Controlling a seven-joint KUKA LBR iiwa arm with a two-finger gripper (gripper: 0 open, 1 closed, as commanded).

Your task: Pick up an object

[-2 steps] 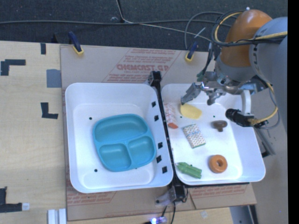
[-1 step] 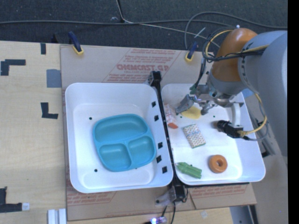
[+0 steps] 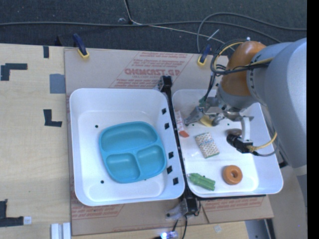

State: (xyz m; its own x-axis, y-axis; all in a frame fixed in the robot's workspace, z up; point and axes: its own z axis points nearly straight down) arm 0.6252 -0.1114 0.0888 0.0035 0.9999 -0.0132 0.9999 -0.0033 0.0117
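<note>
My gripper (image 3: 194, 117) is low in the back left part of the right bin (image 3: 266, 183), reaching in from the right under the orange-banded wrist. A small yellow piece (image 3: 207, 120) lies right beside it, partly hidden by the wrist. A small red piece (image 3: 183, 132) sits just below the gripper, near the bin's left wall. A speckled white pouch (image 3: 206, 145) lies in the middle of the bin, apart from the gripper. An orange ring-shaped doughnut (image 3: 232, 174) and a green bumpy object (image 3: 202, 181) rest near the front.
The left bin (image 3: 82, 103) holds a blue divided plate (image 3: 132, 151). A black divider (image 3: 172, 133) runs between the bins. A black and yellow cable (image 3: 244, 143) loops off the wrist over the right bin. Clamps (image 3: 81, 48) hold the cardboard at the back.
</note>
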